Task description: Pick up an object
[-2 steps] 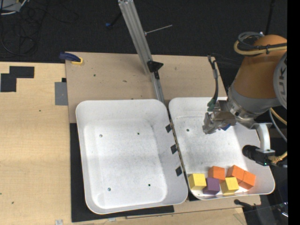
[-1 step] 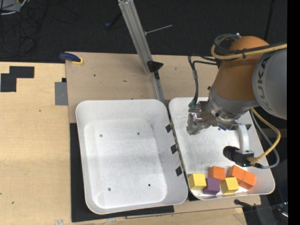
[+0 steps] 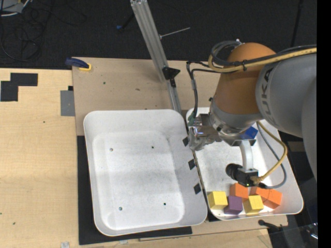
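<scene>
Purple block point(image 3: 235, 204) — well apart from jaws

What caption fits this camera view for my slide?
KUKA arm reaches over the right bin holding yellow, orange and purple blocks.

The left bin point(image 3: 134, 164) lies open — blocks point(image 3: 253, 204) crowd the near edge of the right bin point(image 3: 214, 164).

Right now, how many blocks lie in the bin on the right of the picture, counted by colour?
Yellow blocks: 2
Orange blocks: 2
Purple block: 1
Blue block, partly hidden: 1
Total: 6
</scene>
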Motion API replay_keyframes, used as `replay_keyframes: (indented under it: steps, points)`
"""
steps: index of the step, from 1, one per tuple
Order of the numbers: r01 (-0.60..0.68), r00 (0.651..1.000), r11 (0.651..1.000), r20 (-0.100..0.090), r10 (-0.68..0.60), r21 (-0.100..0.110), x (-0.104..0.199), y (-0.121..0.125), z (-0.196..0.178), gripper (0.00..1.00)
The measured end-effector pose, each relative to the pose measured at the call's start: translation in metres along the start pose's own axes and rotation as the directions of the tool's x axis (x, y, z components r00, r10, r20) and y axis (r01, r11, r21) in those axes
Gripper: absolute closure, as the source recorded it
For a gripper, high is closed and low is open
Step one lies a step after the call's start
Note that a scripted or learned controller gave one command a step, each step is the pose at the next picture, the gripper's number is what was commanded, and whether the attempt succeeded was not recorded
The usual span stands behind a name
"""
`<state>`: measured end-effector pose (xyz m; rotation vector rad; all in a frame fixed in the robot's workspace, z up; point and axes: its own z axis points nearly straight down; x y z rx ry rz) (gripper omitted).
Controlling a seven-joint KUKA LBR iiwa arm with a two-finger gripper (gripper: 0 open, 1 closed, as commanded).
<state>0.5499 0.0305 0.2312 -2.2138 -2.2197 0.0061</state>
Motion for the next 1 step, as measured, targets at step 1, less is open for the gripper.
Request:
replay_keyframes:
  steps: [1]
  points:
    - [0.000,1.000,1.000,0.000,0.000,-0.001,0.0445,-0.0006,0.0040,1.00]
